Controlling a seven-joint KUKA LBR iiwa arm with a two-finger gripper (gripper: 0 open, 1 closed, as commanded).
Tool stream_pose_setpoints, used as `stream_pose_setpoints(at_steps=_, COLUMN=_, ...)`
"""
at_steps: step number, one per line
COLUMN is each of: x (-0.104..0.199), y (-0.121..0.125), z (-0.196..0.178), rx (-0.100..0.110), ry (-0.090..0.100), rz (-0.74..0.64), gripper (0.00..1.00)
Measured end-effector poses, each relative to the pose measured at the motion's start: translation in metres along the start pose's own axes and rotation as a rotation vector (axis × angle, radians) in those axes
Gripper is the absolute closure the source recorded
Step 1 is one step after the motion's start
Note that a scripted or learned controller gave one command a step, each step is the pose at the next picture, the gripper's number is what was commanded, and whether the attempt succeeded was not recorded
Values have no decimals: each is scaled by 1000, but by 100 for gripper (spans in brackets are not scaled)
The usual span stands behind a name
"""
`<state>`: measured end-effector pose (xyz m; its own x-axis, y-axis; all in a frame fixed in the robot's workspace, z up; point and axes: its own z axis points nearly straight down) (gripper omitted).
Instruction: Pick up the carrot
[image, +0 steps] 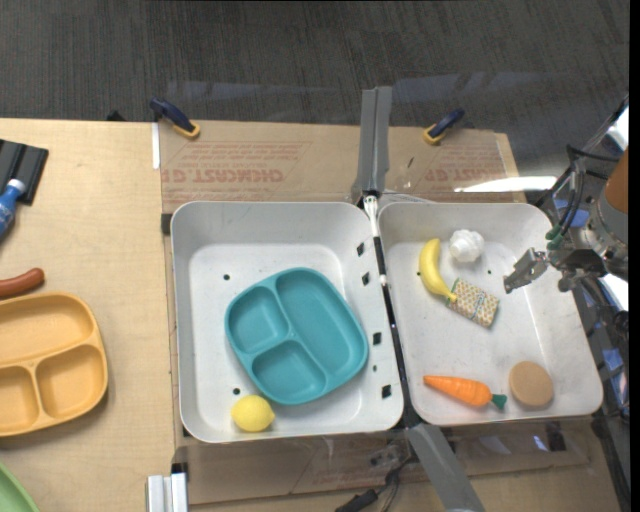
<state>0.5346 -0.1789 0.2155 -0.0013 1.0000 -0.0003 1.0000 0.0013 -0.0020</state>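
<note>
The orange carrot (458, 389), with a green tip pointing right, lies near the front wall of the right bin (575, 345). My gripper (546, 274) hangs over the right bin's far right side, well behind and to the right of the carrot. Its fingers are spread open and nothing is between them.
In the right bin also lie a banana (430, 268), a white crumpled ball (465, 244), a patterned bar (473, 301) and a tan round disc (530, 384) just right of the carrot. The left bin (195, 300) holds a teal divided plate (295, 335) and a lemon (252, 413).
</note>
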Motion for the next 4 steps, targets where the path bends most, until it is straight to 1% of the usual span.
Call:
stream_pose_setpoints(at_steps=1, x=-43, y=-57, z=84, rx=-1, ry=1, rz=-231, gripper=0)
stream_pose_setpoints(at_steps=2, x=14, y=-21, z=7, rx=-4, ry=-1, rz=-383, gripper=0)
stream_pose_setpoints(at_steps=3, x=61, y=-57, z=88, rx=0, ry=1, rz=-461, gripper=0)
stream_pose_setpoints(at_steps=4, x=80, y=-57, z=125, rx=0, ry=1, rz=-818, gripper=0)
